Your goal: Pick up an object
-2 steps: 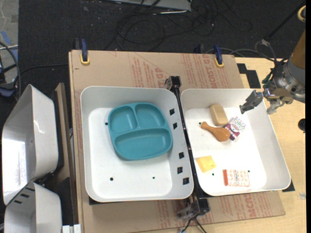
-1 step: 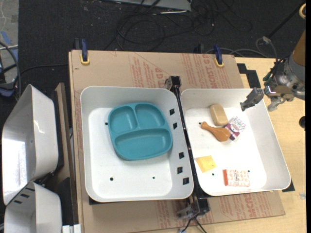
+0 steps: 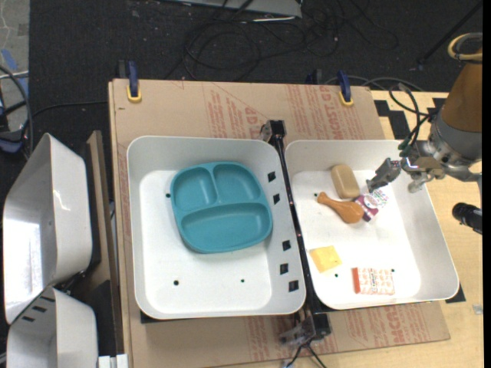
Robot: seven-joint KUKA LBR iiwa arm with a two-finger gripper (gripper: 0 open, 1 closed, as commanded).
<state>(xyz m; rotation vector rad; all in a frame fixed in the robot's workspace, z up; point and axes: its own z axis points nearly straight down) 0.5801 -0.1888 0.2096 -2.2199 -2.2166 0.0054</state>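
Bench (image 3: 192, 106) carries two white bins side by side. Left bin (image 3: 153, 282), well away from the gripper, holds a teal divided plate (image 3: 221, 208). Right bin (image 3: 430, 274) lies under the arm (image 3: 460, 121), which comes in from the right. Gripper (image 3: 381, 176) hangs over this bin's upper middle; cannot tell how far its fingers are parted, nothing seen between them. Just beside its tip: small pink-and-white packet (image 3: 374, 203), brown drumstick toy (image 3: 341, 206), tan block (image 3: 345, 180). Farther toward the near edge: orange-and-white card (image 3: 373, 280), yellow square (image 3: 324, 258).
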